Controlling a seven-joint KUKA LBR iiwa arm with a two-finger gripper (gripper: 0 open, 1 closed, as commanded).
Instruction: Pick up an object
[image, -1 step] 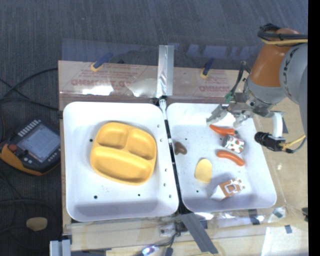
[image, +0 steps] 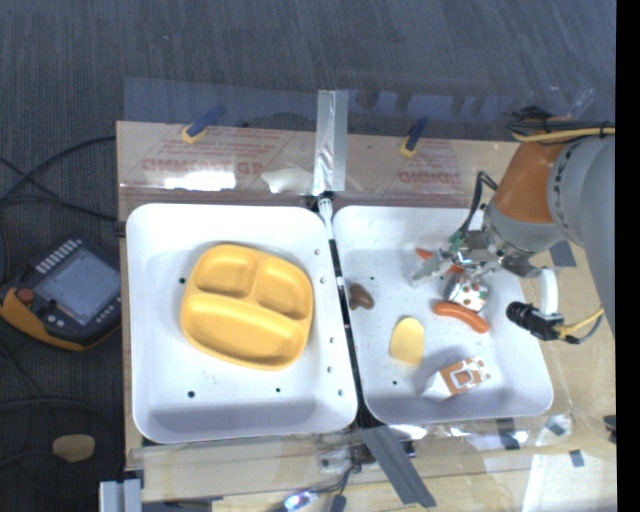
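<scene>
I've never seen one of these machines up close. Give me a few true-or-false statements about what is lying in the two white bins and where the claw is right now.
1. The yellow divided tray lies in the left bin. True.
2. The claw hangs over the left bin. False: it is over the right bin, near its upper right part.
3. An orange sausage-shaped piece lies in the right bin. True.
4. The pale yellow piece sits on the divided tray. False: it lies on the floor of the right bin.
5. A small brown piece lies near the right bin's left wall. True.
</scene>
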